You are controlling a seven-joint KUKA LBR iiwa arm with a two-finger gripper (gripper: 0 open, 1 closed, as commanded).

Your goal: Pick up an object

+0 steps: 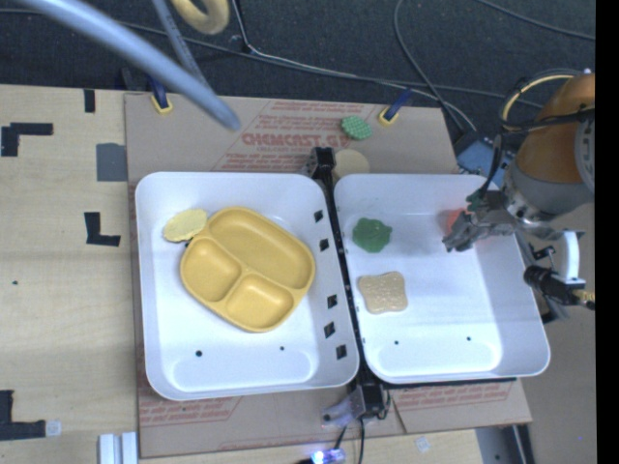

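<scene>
Bench (pixel 58 288) bears two white bins: left bin (pixel 155 288), right bin (pixel 503 346), side by side.

Position: fixed above the tabletop (pixel 58 288)
Facing: downward at a slant
Range: moderate, both white bins (pixel 155 356) framed whole
Arm side: enters from right

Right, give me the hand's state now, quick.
Hand: low over the right white bin, near its far right side; open or shut cannot be told, and nothing can be seen held in it.
</scene>
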